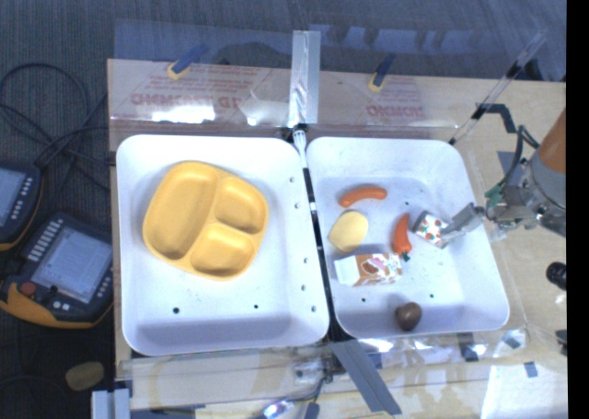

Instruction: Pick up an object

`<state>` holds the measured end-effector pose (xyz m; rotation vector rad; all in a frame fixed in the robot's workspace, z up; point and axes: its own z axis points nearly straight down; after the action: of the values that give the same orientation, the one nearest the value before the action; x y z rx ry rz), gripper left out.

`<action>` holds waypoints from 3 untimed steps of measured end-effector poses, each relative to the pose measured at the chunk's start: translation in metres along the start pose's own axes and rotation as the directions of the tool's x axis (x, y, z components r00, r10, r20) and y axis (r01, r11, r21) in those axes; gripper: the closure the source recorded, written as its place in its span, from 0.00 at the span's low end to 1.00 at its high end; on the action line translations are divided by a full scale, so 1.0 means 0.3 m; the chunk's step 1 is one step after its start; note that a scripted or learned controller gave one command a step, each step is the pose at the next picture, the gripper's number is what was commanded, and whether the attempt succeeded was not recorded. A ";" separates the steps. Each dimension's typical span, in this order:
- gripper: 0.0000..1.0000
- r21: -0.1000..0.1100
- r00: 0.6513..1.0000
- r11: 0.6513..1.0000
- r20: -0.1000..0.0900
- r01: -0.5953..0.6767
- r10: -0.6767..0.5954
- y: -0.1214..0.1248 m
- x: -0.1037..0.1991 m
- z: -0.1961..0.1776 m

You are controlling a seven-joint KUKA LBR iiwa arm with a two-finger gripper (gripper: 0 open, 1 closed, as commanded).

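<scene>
**Pincer reaches into the right bin**

The pincer (448,226) comes in from the right. Its tip is right next to a small shiny packet (428,227) in the right bin (479,302). I cannot tell if the pincer is open or closed, or if it has the packet.

The packet looks light and crinkly, maybe slippery. Pinching its flat sides should work best.

Near it lie an orange carrot (401,233), a sausage (363,194), a pale yellow lemon (348,230), a flat snack card (370,268) and a brown ball (408,316). The lemon looks round and could roll. The ball sits well apart, so it is easy to reach.

The left bin (138,316) holds a yellow tray (204,218).
</scene>
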<state>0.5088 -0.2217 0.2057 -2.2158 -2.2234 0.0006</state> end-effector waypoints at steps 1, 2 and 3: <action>0.00 0.001 0.866 0.866 0.004 -0.501 0.501 0.126 0.047 0.172; 0.00 -0.011 0.809 0.809 -0.002 -0.587 0.587 0.077 0.121 0.387; 0.00 -0.009 0.588 0.588 -0.002 -0.809 0.809 0.247 0.252 0.387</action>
<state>0.5823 -0.1455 0.0895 -2.9915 -0.9779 -0.0049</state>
